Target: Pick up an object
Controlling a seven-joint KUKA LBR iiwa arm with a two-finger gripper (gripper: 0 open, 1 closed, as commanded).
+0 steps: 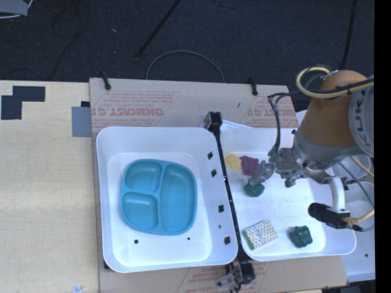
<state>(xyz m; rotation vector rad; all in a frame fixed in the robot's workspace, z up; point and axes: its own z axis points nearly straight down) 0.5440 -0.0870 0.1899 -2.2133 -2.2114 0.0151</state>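
Observation:
My gripper (261, 176) reaches in from the right over the right bin (342, 249), low near its upper left part. Its tip sits right above a small dark green object (254, 190) and seems to touch it or nearly so. Just beyond the tip lie a purple object (249, 163) and a yellow object (233, 161), side by side near the divider. Toward the front of the same bin lie a white block with a green pattern (259, 234) and a teal object (300, 236).
The left bin (107, 224) holds a light blue divided plate (159, 196). A black divider (221, 182) runs between the bins. The arm's orange band (333, 112) and cables hang over the right bin's far right side. A black fitting (327, 215) lies at the right.

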